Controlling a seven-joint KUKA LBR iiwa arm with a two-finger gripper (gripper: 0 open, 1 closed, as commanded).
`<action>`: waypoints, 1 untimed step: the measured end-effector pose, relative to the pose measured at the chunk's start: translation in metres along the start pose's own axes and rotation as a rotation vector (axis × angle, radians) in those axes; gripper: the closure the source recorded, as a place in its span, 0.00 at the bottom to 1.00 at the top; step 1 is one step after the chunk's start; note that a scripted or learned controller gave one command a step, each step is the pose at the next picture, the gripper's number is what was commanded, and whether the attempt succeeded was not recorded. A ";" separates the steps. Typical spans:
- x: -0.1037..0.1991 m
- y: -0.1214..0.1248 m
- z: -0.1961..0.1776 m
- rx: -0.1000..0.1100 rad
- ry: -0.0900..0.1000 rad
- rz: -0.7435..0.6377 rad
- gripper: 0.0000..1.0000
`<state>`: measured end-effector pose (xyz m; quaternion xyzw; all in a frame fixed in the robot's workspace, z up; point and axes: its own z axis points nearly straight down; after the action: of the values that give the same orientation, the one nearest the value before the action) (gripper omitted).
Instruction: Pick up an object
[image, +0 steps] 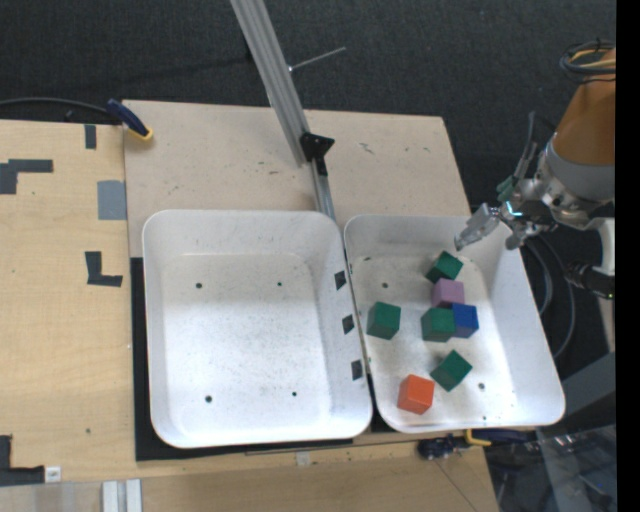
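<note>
The right bin (520, 330) holds seven cubes (440, 325); whether the fingers (478, 228) grip, I cannot tell.

I see the desk (250, 150), a light wooden surface, carrying two shallow white bins side by side: the left bin (160, 330) and the right bin (520, 330), their inner rims touching. A black mat (140, 440) shows under the left bin's near-left edge. Grey and black tape patches (110, 200) lie on the desk's far-left part.
</note>
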<state>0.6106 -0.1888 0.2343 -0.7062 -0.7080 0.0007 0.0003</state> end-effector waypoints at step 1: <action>0.000 0.000 0.000 0.000 -0.001 0.000 0.00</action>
<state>0.6105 -0.1889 0.2343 -0.7063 -0.7079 0.0009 0.0002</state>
